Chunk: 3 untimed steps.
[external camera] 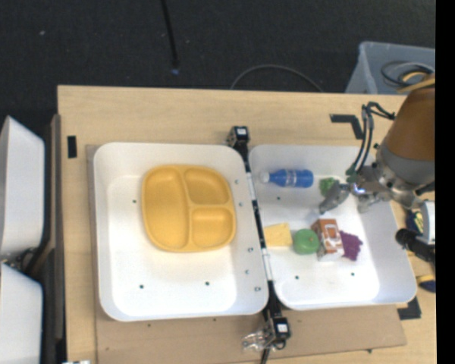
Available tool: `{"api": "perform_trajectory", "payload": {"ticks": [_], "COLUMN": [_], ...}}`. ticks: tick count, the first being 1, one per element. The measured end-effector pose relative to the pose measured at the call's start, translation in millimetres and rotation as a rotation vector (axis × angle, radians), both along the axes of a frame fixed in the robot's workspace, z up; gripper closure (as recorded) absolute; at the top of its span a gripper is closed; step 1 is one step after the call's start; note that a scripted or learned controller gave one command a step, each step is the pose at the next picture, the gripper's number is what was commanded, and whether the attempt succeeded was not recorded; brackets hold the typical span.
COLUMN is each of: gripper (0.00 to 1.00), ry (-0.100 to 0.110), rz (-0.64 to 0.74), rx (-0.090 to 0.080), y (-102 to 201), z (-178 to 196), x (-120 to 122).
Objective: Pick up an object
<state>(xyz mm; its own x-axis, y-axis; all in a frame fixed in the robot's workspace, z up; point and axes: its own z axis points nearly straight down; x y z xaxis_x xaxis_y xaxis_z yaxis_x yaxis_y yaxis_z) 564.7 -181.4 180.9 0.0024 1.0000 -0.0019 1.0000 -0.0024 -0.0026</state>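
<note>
In the right bin (326, 290) lie a blue bottle (288, 178), a small green piece (327, 183), a yellow block (277, 236), a round green object (305, 240), an orange and white box (330, 236) and a purple object (352, 245). My gripper (347, 201) hangs over the bin's upper right part, just above the orange box and beside the small green piece. Its two grey fingers (333, 199) stand apart, open, with nothing between them. The arm's orange band (411, 127) rises behind it.
A yellow divided plate (188, 207) sits in the left bin (174, 294). A black clamp (238, 136) marks the top of the seam between the bins. A grey-blue tub (394, 67) stands off the bench's far right corner.
</note>
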Motion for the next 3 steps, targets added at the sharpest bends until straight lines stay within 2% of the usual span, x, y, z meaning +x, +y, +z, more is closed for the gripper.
{"api": "perform_trajectory", "payload": {"ticks": [1, 2, 3], "gripper": [0.0, 1.0, 1.0], "ry": [-0.001, -0.007, -0.01], "rz": [0.001, -0.002, 0.006], "rx": [0.001, 0.0, 0.0], "y": [7.8, 6.4, 14.4], "z": [-52.6, -40.4, 16.7], "x": [4.2, 5.8, 11.6]}}
